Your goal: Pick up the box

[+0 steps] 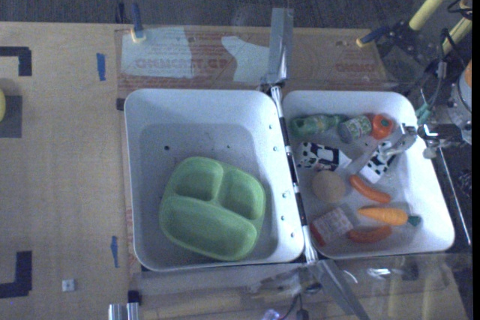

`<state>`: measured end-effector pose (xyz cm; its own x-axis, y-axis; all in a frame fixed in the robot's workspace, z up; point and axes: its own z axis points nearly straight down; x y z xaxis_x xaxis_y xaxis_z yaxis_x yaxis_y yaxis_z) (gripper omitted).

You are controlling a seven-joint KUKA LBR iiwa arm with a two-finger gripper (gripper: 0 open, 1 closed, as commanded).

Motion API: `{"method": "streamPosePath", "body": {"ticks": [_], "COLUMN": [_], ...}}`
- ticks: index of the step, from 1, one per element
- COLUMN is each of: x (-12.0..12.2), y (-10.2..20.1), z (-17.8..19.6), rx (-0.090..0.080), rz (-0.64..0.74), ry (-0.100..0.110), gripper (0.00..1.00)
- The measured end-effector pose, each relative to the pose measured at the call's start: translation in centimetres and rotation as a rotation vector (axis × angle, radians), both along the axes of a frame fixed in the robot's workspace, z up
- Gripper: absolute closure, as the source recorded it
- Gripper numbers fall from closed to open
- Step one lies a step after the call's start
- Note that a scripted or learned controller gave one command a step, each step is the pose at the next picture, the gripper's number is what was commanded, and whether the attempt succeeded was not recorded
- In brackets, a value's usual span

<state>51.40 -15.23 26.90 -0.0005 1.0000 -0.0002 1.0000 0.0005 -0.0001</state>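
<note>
Gripper is reaching into the right bin from 3 o'clock, slanting down toward 8 o'clock; how far open it is cannot be told, and nothing is showing in its grasp. Black-and-white box is lying just beside its tip at 9 o'clock, near the bin's left wall. Green bottle is lying at the box's 12 o'clock, a potato at 6 o'clock. Two carrots are lying at the gripper's 5 o'clock. Green tray is sitting in the left bin.
</note>
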Motion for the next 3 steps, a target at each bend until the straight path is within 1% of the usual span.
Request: {"method": "streamPosePath", "body": {"ticks": [1,2,3], "x": [3.9,14.4,11.8], "y": [-1.6,-2.8,-3.6], "z": [-13.3,-7.1,-14.6], "rx": [0.000,-0.002,-0.004], "rz": [0.044,0.024,-0.225], "ry": [0.000,-0.004,-0.023], "gripper": [0.00,0.00,0.00]}}
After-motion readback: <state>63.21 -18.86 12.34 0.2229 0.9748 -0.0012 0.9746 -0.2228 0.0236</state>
